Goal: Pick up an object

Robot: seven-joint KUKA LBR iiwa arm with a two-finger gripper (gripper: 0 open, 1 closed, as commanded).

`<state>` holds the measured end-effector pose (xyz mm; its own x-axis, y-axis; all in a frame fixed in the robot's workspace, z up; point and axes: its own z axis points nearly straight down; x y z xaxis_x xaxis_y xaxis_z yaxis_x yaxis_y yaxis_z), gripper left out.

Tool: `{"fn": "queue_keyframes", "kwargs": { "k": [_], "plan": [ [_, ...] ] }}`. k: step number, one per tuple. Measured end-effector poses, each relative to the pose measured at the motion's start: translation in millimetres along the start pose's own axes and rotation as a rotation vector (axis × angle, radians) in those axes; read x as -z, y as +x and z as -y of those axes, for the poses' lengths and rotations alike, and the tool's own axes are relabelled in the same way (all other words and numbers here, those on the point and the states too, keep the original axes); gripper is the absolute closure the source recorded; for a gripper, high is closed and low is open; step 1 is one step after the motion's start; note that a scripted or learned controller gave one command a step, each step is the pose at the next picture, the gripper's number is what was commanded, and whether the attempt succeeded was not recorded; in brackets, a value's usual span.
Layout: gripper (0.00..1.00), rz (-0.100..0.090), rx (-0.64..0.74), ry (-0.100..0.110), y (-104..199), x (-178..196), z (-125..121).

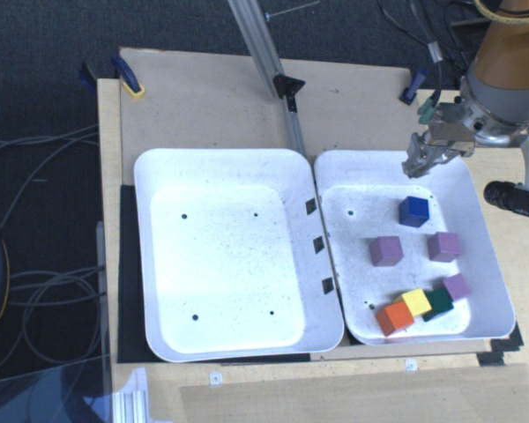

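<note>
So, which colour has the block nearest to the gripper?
Blue, seen in the camera view, just below the gripper.

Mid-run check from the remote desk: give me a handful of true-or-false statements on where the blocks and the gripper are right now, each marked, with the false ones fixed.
1. All the small cubes lie in the right-hand shallow white bin. True.
2. The blue cube is the block nearest the gripper. True.
3. The gripper hangs over the left-hand shallow white bin. False: it is above the far edge of the right-hand bin.
4. The orange cube and yellow cube sit side by side at the near edge. True.
5. The two larger purple cubes are stacked. False: they lie apart, side by side.
6. The dark green cube stands alone mid-bin. False: it sits against the yellow cube.
</note>
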<state>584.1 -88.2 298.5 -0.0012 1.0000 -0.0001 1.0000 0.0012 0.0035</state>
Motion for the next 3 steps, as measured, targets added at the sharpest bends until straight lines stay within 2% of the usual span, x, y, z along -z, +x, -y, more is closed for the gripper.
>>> {"fn": "queue_keyframes", "kwargs": {
  "k": [1, 3],
  "plan": [
    [1.0, -0.002, 0.004, 0.003, 48, -3, -4],
    [1.0, -0.003, 0.005, 0.007, 160, -46, 5]
  ]
}}
